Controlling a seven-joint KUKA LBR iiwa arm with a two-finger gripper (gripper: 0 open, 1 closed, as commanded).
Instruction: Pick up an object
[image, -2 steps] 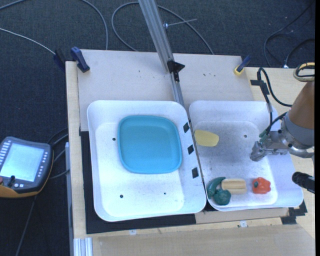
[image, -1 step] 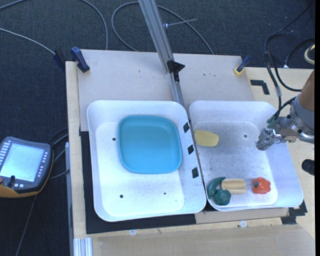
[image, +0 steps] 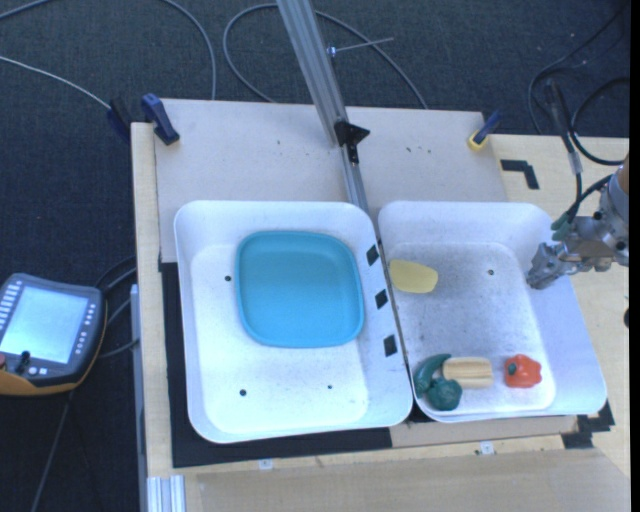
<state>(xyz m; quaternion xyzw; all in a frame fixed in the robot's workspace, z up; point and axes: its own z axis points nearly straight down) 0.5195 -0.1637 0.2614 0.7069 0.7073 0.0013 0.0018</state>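
Observation:
In the right bin (image: 560, 330) lie a yellow lemon-like piece (image: 413, 276) near the upper left, a green vegetable (image: 437, 384), a tan block (image: 467, 372) and a red tomato-like piece (image: 521, 371) along the front edge. My gripper (image: 548, 268) hangs over the bin's right rim, well above and to the right of the red piece. I see nothing between its fingers. Whether they stand open is unclear at this size.
A blue square plate (image: 299, 287) fills the middle of the left bin (image: 205, 340). A metal pole (image: 322, 85) slants down to the divider between the bins. Clamps (image: 160, 118) sit at the board's back corners. A teach pendant (image: 45, 330) lies at the left.

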